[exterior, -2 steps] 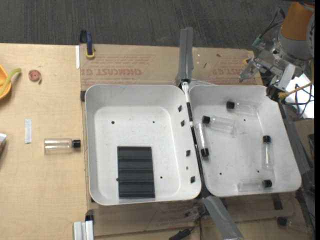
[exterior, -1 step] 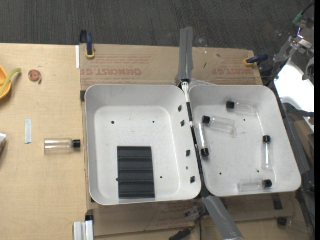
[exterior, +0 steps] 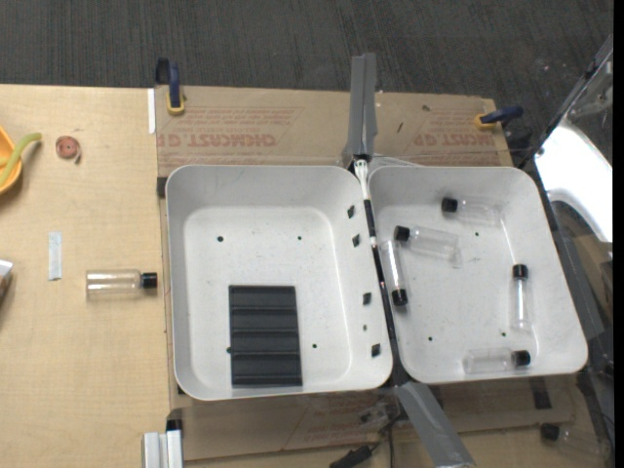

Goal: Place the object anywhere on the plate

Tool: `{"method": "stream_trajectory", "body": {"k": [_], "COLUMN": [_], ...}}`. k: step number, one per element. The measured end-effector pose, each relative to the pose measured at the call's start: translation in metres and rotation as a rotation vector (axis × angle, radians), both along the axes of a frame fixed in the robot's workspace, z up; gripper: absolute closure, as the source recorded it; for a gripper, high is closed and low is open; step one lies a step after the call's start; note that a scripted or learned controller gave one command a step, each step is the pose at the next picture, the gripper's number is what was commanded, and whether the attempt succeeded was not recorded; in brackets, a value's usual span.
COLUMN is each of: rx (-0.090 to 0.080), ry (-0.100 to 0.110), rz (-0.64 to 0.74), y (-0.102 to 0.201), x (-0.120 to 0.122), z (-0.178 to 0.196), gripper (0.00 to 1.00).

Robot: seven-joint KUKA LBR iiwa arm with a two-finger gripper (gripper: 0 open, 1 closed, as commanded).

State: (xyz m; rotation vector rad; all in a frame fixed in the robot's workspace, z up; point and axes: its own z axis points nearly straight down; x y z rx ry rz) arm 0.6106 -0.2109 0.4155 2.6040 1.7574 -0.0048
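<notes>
A black ridged rectangular plate (exterior: 263,335) lies flat in the left bin (exterior: 195,213), near its front wall. The right bin (exterior: 546,222) holds several clear vials with black caps. One vial (exterior: 466,207) lies near the back, and another (exterior: 427,241) sits just left of the middle. A third (exterior: 393,269) rests along the left wall. Two more lie at the right side (exterior: 521,302) and the front right corner (exterior: 493,362). All of them lie on their sides, apart from each other.
On the wooden bench to the left lie a loose clear vial (exterior: 117,281), a small white strip (exterior: 55,256), a red disc (exterior: 66,147) and an orange dish (exterior: 6,162) at the edge. Clamps (exterior: 171,84) (exterior: 497,117) hold the cardboard behind the bins.
</notes>
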Motion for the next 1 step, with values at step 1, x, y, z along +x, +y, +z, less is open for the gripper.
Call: {"method": "stream_trajectory", "body": {"k": [1], "rx": [-0.001], "ry": [0.001], "rz": [-0.235], "y": [0.0853], "x": [0.0393], "z": [0.0198], "gripper": [0.0]}}
